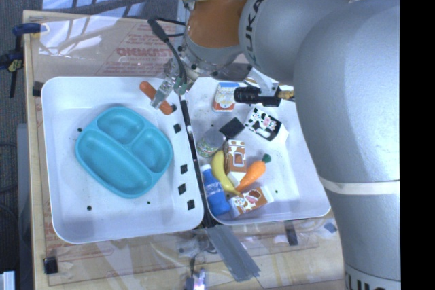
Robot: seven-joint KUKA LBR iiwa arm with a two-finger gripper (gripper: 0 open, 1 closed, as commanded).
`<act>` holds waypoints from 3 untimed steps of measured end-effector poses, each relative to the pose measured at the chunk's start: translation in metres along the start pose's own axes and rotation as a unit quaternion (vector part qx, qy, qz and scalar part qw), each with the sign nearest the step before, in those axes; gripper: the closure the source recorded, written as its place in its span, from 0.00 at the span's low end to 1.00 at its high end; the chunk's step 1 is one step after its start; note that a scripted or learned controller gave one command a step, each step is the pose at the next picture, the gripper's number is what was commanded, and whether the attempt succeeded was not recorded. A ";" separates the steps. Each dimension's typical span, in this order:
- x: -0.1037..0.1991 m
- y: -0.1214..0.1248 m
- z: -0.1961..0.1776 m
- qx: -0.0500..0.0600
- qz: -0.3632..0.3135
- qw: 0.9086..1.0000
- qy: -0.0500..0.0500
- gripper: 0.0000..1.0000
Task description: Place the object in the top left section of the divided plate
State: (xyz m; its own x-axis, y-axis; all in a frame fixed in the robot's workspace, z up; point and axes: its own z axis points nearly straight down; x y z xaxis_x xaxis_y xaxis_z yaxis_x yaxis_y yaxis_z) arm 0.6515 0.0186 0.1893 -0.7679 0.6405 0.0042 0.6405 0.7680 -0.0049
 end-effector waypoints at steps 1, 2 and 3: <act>-0.001 0.000 0.000 0.000 0.000 1.000 0.000 0.00; 0.069 -0.024 0.001 0.001 0.240 0.971 0.001 0.00; 0.128 -0.074 -0.018 0.001 0.353 0.936 0.001 0.00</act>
State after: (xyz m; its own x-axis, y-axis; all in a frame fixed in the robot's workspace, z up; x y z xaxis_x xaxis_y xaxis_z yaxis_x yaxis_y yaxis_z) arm 0.5056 0.0439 0.2082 -0.1538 0.9881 0.0000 0.9881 0.1538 -0.0097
